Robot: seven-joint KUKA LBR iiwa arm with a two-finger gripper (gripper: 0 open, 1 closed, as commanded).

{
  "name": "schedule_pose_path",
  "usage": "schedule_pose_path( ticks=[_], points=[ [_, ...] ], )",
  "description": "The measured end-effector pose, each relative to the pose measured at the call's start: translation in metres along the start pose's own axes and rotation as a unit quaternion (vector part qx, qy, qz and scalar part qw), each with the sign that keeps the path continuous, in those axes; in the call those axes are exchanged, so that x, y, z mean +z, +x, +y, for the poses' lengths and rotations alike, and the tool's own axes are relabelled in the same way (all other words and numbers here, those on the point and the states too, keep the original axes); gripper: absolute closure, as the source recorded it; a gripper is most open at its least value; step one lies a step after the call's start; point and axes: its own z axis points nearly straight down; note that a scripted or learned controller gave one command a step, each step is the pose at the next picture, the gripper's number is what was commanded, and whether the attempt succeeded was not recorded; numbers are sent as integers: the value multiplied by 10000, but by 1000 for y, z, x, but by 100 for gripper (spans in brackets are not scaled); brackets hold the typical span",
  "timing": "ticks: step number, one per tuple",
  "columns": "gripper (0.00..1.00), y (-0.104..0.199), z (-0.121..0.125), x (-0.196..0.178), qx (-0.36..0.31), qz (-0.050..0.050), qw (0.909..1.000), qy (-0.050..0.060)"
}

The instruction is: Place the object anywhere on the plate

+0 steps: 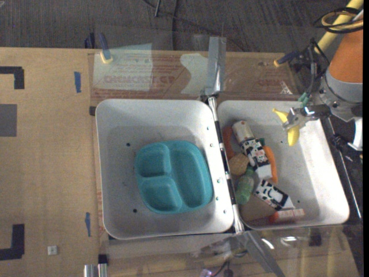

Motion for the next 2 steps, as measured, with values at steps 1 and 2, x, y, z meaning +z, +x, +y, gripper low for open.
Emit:
schedule_pose_path(
  ticks=[1, 2],
  points=[
    [100, 61, 64, -51, 1221, -1, 9925, -10],
    [100, 152, 42, -69, 369, 12, 9993, 17]
  ],
)
